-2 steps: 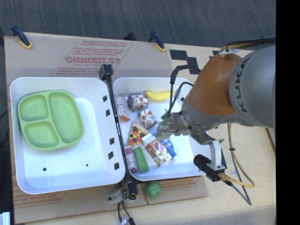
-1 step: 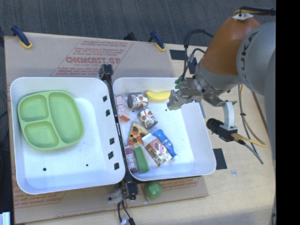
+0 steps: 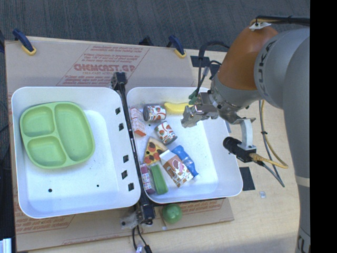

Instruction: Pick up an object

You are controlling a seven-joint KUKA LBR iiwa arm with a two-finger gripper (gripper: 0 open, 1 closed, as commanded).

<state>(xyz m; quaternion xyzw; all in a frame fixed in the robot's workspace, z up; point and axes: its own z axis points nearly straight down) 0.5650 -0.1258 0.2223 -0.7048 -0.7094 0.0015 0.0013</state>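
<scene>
Camera view has the gripper (image 3: 192, 116) at the right bin's (image 3: 224, 162) 12 o'clock beside the banana (image 3: 175, 108); we can't tell its grip, so nothing's picked yet.

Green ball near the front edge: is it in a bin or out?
Out. The green ball sits on the cardboard just outside the front rim of the right bin, touching none of the items inside.

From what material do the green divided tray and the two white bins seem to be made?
Green divided tray: probably moulded plastic with a matte finish; its colour is even, its edges rounded, and it shows no sharp glare.

Left white bin and right white bin: likely thin formed plastic, smooth and slightly glossy, with rounded corners and rolled rims. Painted metal cannot be excluded.
</scene>
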